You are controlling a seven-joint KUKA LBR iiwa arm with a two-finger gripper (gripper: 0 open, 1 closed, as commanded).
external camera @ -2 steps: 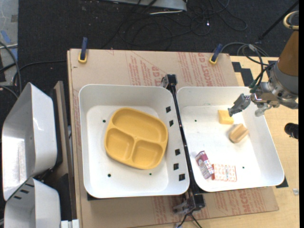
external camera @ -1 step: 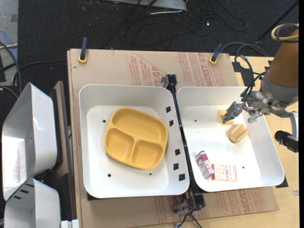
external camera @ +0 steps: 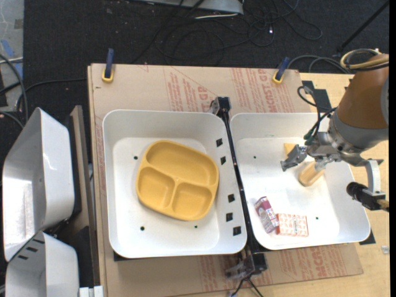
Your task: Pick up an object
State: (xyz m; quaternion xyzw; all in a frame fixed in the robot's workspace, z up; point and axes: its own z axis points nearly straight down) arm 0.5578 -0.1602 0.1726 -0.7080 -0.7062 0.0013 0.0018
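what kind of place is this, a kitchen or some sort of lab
Most likely a robotics lab test bench: a grey and orange arm reaches over two white bins, clamps hold a cardboard sheet, and cables trail across the dark floor.

the arm [external camera: 366,107] comes in from the right edge of the view, its orange band uppermost and the grey wrist section below it, bent down and leftward. the gripper [external camera: 307,158] hangs at the end of the wrist, pointing toward the lower left. one grey finger [external camera: 292,161] juts out to the left, slanted downward; the other is not plain to see, so how wide they stand cannot be told. black cables loop from the wrist up along the arm's left side
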